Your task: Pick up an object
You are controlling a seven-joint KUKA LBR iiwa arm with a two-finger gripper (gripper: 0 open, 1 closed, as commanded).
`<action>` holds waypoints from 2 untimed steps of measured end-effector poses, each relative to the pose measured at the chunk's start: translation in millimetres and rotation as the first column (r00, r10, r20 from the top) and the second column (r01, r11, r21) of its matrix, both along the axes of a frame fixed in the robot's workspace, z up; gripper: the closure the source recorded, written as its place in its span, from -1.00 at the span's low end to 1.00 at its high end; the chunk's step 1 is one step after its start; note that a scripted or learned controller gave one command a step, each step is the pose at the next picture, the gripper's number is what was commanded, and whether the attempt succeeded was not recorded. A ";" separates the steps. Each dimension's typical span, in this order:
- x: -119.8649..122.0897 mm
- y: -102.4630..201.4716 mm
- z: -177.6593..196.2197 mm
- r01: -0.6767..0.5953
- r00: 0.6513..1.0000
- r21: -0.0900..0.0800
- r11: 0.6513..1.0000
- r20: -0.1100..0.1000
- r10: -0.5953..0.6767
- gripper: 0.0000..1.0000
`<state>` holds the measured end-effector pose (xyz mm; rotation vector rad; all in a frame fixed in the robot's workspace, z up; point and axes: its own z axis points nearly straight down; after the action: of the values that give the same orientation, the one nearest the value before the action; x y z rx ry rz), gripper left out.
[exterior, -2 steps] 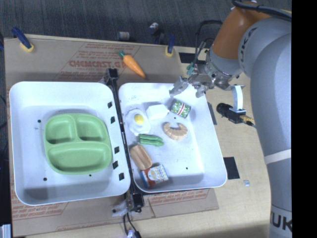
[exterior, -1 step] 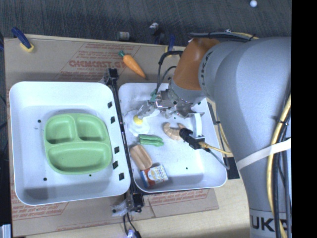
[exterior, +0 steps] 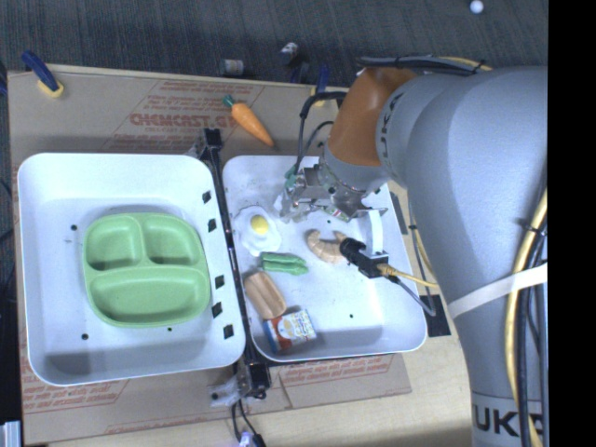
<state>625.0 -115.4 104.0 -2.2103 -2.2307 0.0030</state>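
The setting is a robotics laboratory test station. A large grey industrial arm with an orange band reaches in from the right over two shallow white bins set side by side. The bins rest on printed cardboard sheeting laid on the table. Toy food items, including a plastic carrot, serve as test objects. Dark carpet covers the far floor.
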 end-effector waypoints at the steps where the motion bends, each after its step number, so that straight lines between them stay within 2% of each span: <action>1: -80.3 -10.2 77.7 0.005 1.000 0.000 1.000 0.002 -0.005 1.00; 2: -148.7 -30.4 94.7 0.003 1.000 -0.001 1.000 0.000 -0.003 1.00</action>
<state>476.3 -145.8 198.6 -2.2145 -2.2278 0.0035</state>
